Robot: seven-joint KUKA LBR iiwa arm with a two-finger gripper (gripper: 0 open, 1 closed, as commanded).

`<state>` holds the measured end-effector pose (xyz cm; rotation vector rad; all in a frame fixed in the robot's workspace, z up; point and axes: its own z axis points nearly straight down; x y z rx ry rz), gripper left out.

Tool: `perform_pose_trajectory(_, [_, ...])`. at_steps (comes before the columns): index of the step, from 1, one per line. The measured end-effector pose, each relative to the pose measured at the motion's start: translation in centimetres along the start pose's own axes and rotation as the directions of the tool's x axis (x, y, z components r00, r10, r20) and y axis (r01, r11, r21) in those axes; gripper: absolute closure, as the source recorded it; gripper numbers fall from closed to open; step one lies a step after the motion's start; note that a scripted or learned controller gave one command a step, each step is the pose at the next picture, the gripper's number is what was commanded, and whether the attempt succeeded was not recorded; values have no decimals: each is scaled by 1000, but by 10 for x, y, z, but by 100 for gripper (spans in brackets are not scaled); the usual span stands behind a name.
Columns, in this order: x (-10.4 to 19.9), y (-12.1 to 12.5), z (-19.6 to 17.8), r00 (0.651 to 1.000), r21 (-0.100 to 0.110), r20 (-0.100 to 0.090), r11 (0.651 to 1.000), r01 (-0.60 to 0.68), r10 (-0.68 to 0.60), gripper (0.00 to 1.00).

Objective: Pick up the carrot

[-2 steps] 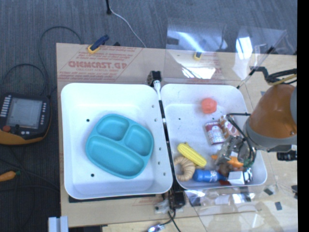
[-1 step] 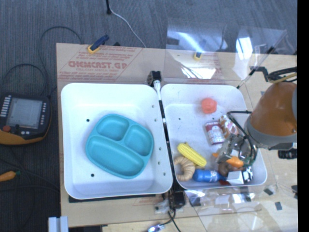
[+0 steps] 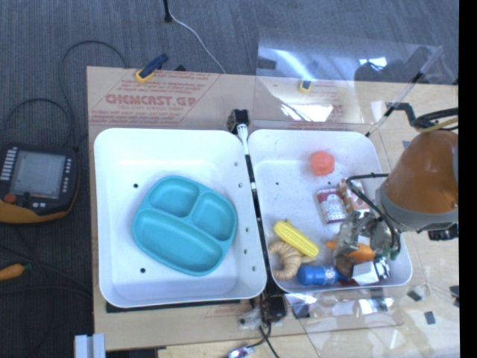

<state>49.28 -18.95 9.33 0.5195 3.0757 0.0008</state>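
Right white bin (image 3: 298, 144), gripper (image 3: 356, 239) low over orange carrot (image 3: 361, 254), corn (image 3: 295, 238) nearby

The grey arm (image 3: 425, 203) comes in from the right side, its broad orange band (image 3: 425, 171) sitting just above the wrist and turned up toward the camera. Below the band a grey collar narrows toward the tool. The arm is bent steeply downward, so the two-finger gripper (image 3: 360, 239) points down and a little to the left, low over the near right part of the workspace. Dark cables loop around the wrist on its left side.
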Motion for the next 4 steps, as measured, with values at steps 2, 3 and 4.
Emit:
perform_pose_trajectory(2, [9, 11, -44, 998, 1, -18, 998, -68, 68, 100])
perform_pose_trajectory(3, [8, 12, 2, 943, -6, -12, 943, 334, -334, 100])
perform_pose_trajectory(4, [6, 14, -7, 942, -6, -10, 942, 334, -334, 100])
